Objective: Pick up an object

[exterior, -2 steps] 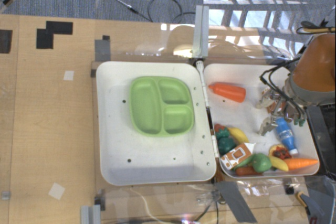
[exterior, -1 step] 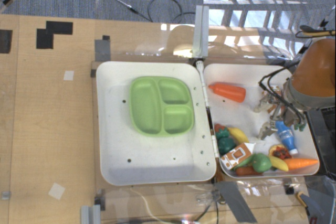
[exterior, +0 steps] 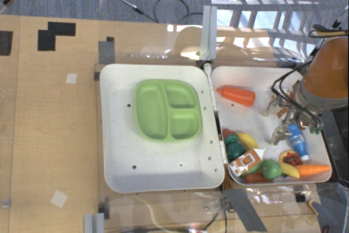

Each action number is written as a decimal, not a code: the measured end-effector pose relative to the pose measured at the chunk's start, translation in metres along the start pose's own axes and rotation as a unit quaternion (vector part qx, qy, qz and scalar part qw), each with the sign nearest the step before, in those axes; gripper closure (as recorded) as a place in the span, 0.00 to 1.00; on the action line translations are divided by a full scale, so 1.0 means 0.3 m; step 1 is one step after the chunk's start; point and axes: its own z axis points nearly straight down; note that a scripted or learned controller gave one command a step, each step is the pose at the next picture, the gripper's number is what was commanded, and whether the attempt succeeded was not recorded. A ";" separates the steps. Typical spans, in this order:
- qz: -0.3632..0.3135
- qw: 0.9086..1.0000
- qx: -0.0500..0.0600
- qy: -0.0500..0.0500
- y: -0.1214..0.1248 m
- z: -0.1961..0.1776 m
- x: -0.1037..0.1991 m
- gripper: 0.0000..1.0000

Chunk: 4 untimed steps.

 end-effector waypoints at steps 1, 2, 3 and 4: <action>0.032 0.999 -0.001 0.000 0.053 0.006 -0.282 0.00; 0.059 0.998 0.000 0.001 -0.039 0.006 -0.213 0.00; 0.057 0.998 0.000 -0.006 -0.033 -0.044 -0.227 1.00; 0.161 0.987 -0.001 -0.003 0.202 -0.471 -0.200 1.00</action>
